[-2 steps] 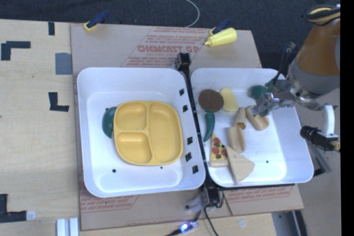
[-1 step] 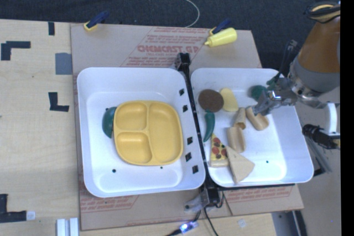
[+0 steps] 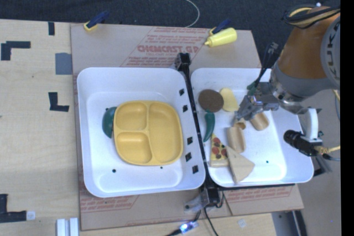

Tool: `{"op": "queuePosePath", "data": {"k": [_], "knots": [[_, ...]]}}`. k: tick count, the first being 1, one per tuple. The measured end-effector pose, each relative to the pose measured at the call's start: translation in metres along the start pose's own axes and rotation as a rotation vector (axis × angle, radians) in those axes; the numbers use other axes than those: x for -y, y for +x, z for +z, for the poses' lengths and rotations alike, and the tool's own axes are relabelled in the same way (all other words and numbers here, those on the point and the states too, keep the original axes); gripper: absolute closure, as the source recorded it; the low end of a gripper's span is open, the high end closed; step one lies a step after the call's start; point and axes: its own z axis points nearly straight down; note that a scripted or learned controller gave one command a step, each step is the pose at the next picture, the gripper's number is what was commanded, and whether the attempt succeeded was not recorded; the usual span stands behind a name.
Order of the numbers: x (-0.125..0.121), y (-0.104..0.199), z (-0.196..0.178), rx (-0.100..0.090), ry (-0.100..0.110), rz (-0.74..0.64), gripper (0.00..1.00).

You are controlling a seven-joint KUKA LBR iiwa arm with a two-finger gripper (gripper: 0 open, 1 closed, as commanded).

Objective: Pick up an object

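Over the right bin [image 3: 276,171], arm reaching in from the right, gripper [image 3: 247,109] low among toy foods, finger state unclear

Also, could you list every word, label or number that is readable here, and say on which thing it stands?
"CHEMGARD": my best reading of the red print on the cardboard sheet behind the bins; blurred, so uncertain.
Smaller red print around that word: too blurred to read.
"KU": dark letters at the picture's right edge, on the arm, cut off.

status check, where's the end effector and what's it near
End effector low in right white bin. Nothing seen between its tips. Tan bread-like pieces just below, brown round disc and pale yellow lump to its left.
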Motion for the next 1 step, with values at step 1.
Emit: {"op": "queuePosePath", "data": {"k": [1], "knots": [[0.0117,0.0567,0.0135,0.000,0.003,0.000,1.00]]}}
